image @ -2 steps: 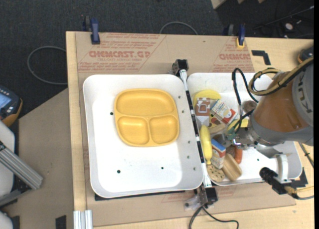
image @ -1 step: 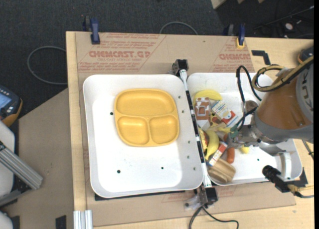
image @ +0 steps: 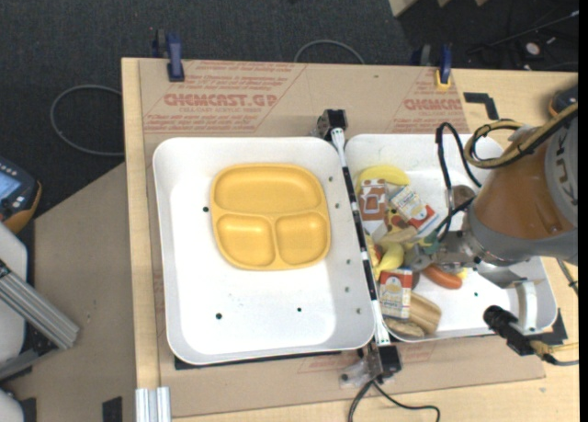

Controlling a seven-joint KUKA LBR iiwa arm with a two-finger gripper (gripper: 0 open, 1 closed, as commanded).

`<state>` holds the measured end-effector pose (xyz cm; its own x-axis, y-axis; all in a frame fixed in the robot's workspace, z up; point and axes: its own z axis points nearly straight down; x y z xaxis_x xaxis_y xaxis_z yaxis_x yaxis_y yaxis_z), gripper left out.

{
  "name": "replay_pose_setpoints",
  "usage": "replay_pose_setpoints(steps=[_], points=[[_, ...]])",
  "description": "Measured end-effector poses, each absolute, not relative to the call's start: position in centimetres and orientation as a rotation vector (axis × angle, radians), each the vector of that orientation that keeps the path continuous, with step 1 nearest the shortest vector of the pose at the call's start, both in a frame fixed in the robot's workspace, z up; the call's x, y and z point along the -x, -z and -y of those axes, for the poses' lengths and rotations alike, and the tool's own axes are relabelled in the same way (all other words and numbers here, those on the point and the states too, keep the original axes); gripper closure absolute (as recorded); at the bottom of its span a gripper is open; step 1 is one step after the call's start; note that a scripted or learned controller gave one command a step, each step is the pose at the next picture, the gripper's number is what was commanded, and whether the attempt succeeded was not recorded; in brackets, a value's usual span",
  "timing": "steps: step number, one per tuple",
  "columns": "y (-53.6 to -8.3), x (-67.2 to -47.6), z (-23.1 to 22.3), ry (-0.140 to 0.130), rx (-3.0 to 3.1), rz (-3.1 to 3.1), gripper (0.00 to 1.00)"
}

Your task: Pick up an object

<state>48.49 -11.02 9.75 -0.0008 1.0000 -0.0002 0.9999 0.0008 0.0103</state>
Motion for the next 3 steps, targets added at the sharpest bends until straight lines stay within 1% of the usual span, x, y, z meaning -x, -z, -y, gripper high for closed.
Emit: replay_pose_setpoints(steps=[1,2,3], points=[[-8.8,-56.7,10.1,-0.001,-2.209,-2.207,0.0],[-9.5,-56.2,9.7,0.0,-2.219,-2.218,1.0],[-18.5,-51.6,17.4,-0.001,-2.223,-2.205,1.0]])
